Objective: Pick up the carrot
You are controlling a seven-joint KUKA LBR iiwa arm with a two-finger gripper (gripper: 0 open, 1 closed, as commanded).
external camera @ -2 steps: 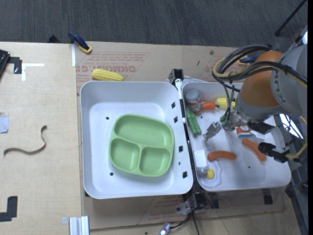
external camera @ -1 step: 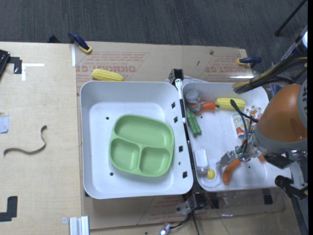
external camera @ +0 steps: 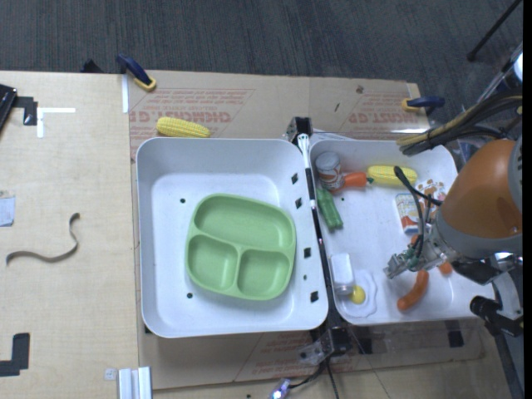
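Wooden surface w/ two white bins side by side; nearest me in the right bin I see a fried-egg toy and a sausage, w/ the claw hanging just above the sausage, can't tell if it's spread or closed. Left bin holds a green divided plate. Farther back in the right bin the carrot lies between a can and a yellow corn cob, well apart from the claw.

Orange carrot, green plate
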